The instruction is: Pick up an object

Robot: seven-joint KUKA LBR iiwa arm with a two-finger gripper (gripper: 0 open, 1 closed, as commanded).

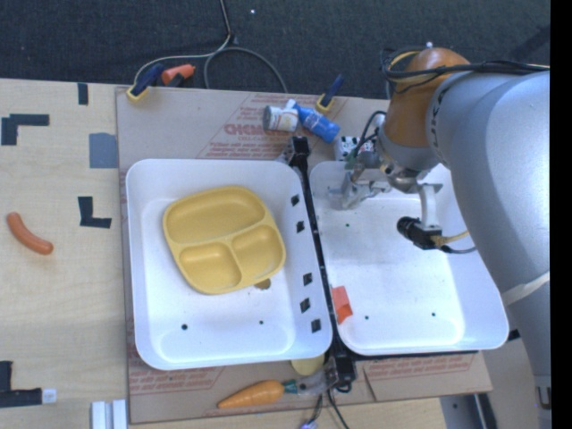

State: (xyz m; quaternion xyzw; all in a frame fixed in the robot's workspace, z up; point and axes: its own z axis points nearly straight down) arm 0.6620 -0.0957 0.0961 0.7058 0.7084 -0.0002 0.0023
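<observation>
Yellow three-compartment plastic plate (225, 238), left white bin's (147, 329) nine o'clock half: we judge nothing picked; grey two-finger gripper (350, 189) at right white bin's (483, 324) eleven o'clock, grip state undeterminable.

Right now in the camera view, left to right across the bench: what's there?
Orange sausage toy → yellow divided plate in the left bin → black divider between the bins → gripper over the right bin → grey arm.
</observation>
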